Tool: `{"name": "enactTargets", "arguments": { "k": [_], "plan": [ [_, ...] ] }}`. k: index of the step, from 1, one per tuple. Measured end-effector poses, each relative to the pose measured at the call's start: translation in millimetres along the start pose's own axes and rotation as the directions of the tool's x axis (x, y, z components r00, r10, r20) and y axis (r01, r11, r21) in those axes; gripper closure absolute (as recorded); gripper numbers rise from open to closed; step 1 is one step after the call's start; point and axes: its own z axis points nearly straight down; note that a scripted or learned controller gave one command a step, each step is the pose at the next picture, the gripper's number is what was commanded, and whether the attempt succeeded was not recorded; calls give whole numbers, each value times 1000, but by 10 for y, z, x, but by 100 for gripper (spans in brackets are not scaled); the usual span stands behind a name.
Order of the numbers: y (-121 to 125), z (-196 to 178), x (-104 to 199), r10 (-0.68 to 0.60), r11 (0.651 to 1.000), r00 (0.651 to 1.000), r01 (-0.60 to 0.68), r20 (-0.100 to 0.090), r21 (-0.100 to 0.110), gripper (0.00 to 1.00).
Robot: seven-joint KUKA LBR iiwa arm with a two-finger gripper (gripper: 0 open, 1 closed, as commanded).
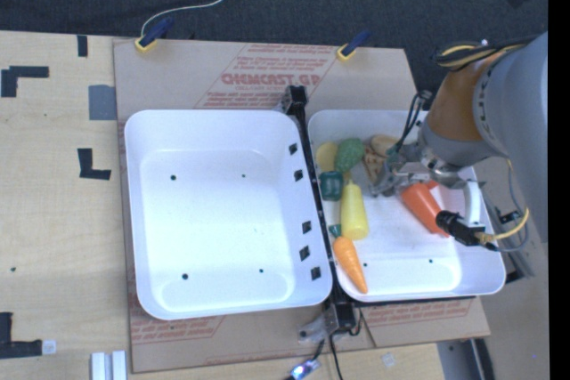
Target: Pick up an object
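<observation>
Here the gripper, its grip impossible to tell, hangs in the right bin near crowded toys.

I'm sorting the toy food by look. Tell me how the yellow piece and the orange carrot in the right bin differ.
The yellow piece is pale yellow; the orange carrot is bright orange. The yellow piece is blunt and thick, while the carrot tapers to a point. The yellow piece stands nearly straight up the view; the carrot slants toward the bin's near rim. Both lie in the right bin by the divider, untouched by the claw.
</observation>
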Motion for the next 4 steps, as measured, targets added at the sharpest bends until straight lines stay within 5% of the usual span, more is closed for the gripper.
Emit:
{"name": "enactTargets", "arguments": {
  "k": [2,3,4],
  "plan": [
    [509,8,-622,-2,1000,1000,2,-4,3,100],
    [328,-495,-633,0,1000,1000,0,1,-3,100],
    [-571,-255,-636,3,1000,1000,-3,-3,9,100]
  ]
}}
